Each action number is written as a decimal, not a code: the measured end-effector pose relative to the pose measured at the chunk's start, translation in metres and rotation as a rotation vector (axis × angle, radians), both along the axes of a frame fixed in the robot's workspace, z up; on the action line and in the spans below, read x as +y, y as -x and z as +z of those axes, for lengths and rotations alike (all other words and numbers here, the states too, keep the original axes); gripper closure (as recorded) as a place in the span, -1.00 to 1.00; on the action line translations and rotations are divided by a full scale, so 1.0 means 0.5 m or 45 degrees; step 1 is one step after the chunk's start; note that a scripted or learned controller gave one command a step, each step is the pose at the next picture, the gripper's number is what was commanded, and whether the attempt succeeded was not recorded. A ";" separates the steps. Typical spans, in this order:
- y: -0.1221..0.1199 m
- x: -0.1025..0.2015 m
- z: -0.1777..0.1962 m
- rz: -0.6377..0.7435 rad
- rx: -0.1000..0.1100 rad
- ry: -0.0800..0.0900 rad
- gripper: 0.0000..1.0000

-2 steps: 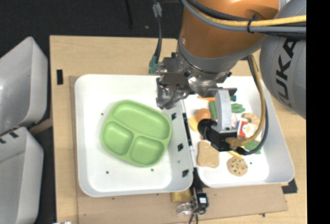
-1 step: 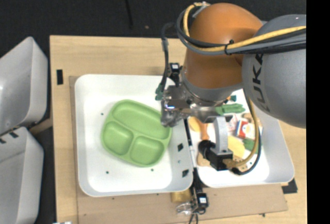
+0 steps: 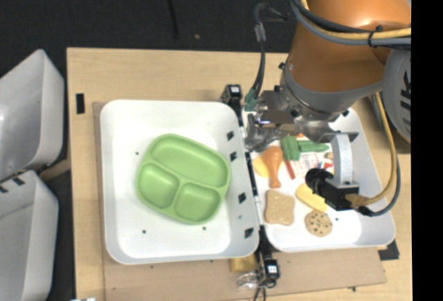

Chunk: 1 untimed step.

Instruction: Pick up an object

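The grey-and-orange arm (image 3: pixel 339 37) hangs low over the right bin (image 3: pixel 377 223), its pincer (image 3: pixel 266 128) hidden under the wrist by that bin's inner wall; whether it is open or closed cannot be told. Just below it lie play foods: an orange drumstick (image 3: pixel 274 162), a green-handled piece (image 3: pixel 291 149), a toast slice (image 3: pixel 279 208) and a cookie (image 3: pixel 318 223). Left of the pincer, a green divided plate (image 3: pixel 183 178) sits in the left bin (image 3: pixel 124 223) on the tabletop (image 3: pixel 83 71).

Toy foods (image 3: pixel 280 208) loose in right bin (image 3: pixel 377 234), beside divided green plate (image 3: pixel 183 178).
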<state>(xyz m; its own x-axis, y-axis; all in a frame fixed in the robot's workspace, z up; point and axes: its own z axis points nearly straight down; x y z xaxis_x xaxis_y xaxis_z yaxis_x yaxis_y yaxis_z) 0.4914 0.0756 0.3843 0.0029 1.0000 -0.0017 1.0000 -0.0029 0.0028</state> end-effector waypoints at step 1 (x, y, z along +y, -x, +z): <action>0.004 -0.105 -0.214 -0.004 0.022 0.003 1.00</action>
